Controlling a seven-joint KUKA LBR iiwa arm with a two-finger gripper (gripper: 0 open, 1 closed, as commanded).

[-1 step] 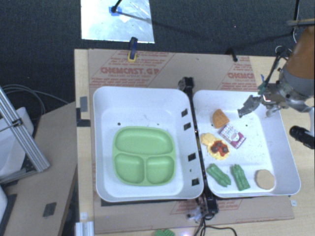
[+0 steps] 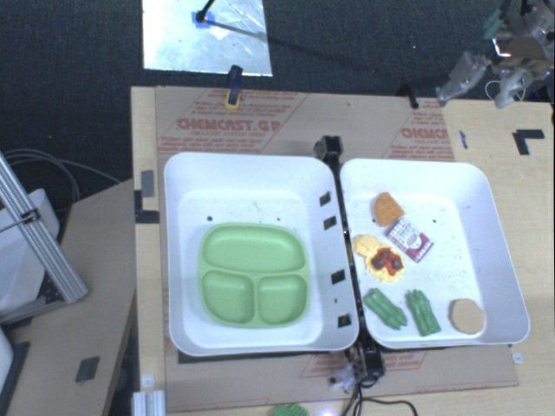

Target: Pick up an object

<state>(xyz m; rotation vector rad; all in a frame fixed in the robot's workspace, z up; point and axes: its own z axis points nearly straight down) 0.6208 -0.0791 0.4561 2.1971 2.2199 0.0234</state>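
Note:
The right bin point(image 2: 486, 189) holds several small toy foods: an orange-brown piece point(image 2: 388, 208), a red and white packet point(image 2: 408, 238), a yellow and red piece point(image 2: 382, 259), two green vegetables point(image 2: 384, 308) point(image 2: 422, 312) and a tan round biscuit point(image 2: 466, 315). My gripper point(image 2: 482, 83) hangs high at the top right, beyond the bin's far edge and well away from the items. Its fingers point(image 2: 458, 78) are spread open with nothing between them.
The left bin point(image 2: 186, 189) holds a green divided plate point(image 2: 254, 274). A shiny metal sheet point(image 2: 206, 24) lies on the dark floor at the back. A yellow clamp point(image 2: 233, 89) sits on the bench's far edge. An aluminium frame point(image 2: 35, 232) stands at the left.

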